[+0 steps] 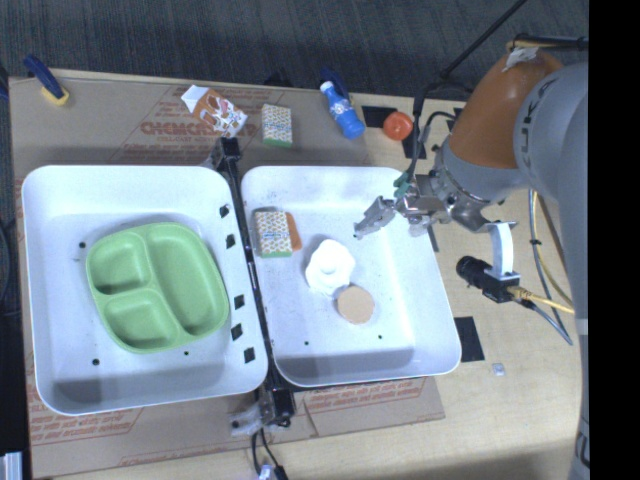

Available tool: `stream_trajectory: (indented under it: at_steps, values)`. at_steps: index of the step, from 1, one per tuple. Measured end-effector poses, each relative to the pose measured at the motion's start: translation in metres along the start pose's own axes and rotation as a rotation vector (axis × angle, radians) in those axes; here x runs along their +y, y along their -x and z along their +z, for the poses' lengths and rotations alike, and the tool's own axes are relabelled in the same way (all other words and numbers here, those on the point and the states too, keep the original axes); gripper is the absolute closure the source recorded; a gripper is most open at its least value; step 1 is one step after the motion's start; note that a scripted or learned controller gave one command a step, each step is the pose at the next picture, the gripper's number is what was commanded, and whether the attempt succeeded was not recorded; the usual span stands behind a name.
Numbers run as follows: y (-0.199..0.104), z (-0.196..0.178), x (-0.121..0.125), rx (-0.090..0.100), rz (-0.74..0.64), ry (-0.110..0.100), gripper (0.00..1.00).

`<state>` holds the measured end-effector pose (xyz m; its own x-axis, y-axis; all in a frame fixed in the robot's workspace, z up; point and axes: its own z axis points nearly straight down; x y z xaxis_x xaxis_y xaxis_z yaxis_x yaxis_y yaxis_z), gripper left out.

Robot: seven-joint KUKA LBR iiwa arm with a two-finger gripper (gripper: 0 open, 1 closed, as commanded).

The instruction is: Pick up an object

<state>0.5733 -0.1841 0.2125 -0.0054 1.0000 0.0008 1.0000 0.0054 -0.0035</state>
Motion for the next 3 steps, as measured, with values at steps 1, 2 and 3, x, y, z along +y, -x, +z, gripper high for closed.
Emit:
stream_trajectory:
  at_steps: [1, 2, 3]
  values:
    - [-0.018, 0.122, -0.097, 0.001, -0.001, -0.002, 0.00]
    - [0.013, 0.121, -0.018, 0.000, 0.001, 0.002, 0.00]
    - [0.010, 0.122, -0.097, 0.001, -0.001, -0.002, 0.00]
